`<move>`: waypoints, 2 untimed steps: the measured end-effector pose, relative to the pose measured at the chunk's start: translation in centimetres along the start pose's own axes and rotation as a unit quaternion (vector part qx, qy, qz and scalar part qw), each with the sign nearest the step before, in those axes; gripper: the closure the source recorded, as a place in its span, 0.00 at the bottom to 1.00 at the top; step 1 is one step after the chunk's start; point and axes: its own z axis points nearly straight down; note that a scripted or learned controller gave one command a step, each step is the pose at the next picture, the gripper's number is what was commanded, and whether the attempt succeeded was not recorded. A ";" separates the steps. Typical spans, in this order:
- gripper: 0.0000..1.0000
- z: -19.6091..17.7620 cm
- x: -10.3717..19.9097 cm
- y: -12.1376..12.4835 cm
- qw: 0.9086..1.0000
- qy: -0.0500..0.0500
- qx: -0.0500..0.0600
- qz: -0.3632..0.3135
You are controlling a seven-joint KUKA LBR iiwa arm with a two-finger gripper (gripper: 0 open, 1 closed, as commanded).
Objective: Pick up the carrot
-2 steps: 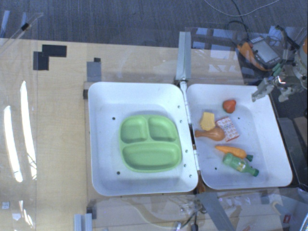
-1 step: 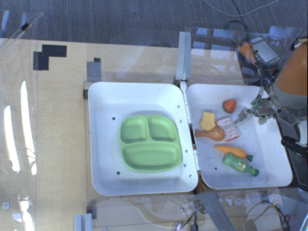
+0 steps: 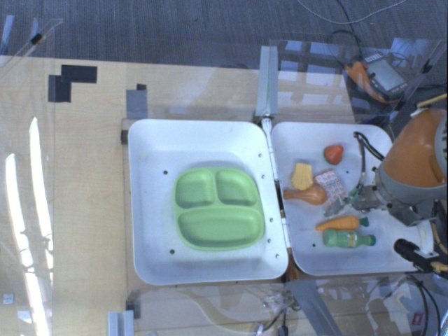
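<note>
The carrot (image 3: 339, 223) is orange with a green tip and lies flat in the right bin (image 3: 392, 261), pointing left. My gripper (image 3: 350, 200) hovers just above and slightly right of it, close over the bin floor. Nothing shows as held in it. The arm's orange band (image 3: 413, 161) rises behind the gripper at the right.
Around the carrot lie a green bottle (image 3: 348, 240) just in front, a pink packet (image 3: 329, 185), a brown drumstick (image 3: 306, 194), a yellow cheese wedge (image 3: 302, 176) and a red fruit (image 3: 334, 153). A green divided tray (image 3: 217, 208) sits in the left bin (image 3: 150, 187).
</note>
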 end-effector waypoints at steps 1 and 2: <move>0.00 -0.1 4.5 -2.1 0.986 -0.002 -0.003 -0.165; 1.00 -1.2 4.6 -1.8 0.986 -0.002 -0.006 -0.165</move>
